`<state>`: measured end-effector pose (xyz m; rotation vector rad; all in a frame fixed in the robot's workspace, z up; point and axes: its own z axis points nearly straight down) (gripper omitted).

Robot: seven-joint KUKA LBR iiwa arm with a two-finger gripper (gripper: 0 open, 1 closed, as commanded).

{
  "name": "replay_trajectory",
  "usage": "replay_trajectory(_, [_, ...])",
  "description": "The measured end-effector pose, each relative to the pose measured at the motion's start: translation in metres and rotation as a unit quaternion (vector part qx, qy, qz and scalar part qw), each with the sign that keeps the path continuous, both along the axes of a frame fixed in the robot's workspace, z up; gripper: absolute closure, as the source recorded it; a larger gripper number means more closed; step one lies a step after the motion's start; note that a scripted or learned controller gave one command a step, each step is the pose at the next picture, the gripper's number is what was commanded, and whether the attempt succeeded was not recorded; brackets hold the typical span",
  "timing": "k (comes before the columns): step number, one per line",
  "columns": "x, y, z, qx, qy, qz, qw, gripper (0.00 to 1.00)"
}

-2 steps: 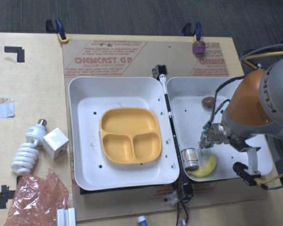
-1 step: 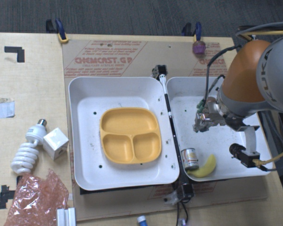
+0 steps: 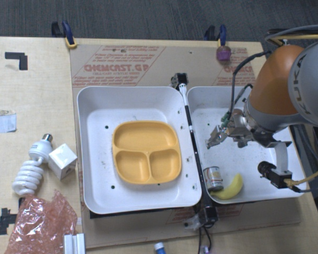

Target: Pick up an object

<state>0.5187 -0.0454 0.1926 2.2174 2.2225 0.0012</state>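
**Claw hangs over the right bin, small things still lying below it**

Nearest the camera, in the right bin (image 3: 286, 194), a banana (image 3: 229, 188) lies against the front wall with a small can (image 3: 213, 178) on its side, touching or just beside the banana's left end. Either would serve as the object to pick. Above them, towards the middle of that bin, the gripper (image 3: 216, 137) hangs with its fingers pointing left; they look slightly parted with nothing between them, though at this angle I cannot tell for certain, so I leave that open.

To do the step well, I judge the claw should come down squarely over one thing alone. The banana's free right end offers the cleaner hold, since the can crowds the other end and the front wall leaves little room for a finger on that side. The can, being round, may roll away if nudged.

Farther left, the left bin (image 3: 95, 110) holds a yellow divided tray (image 3: 147, 151), lying flat near its middle, its three compartments bare.
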Motion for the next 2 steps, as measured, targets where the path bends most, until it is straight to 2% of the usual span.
replay_trajectory(1, [0.0026, -0.0521, -0.1004, 0.0004, 0.001, -0.002, 1.0, 0.0])
replay_trajectory(2, [0.0035, -0.0527, -0.0905, 0.0, 0.0, -0.002, 1.0, 1.0])
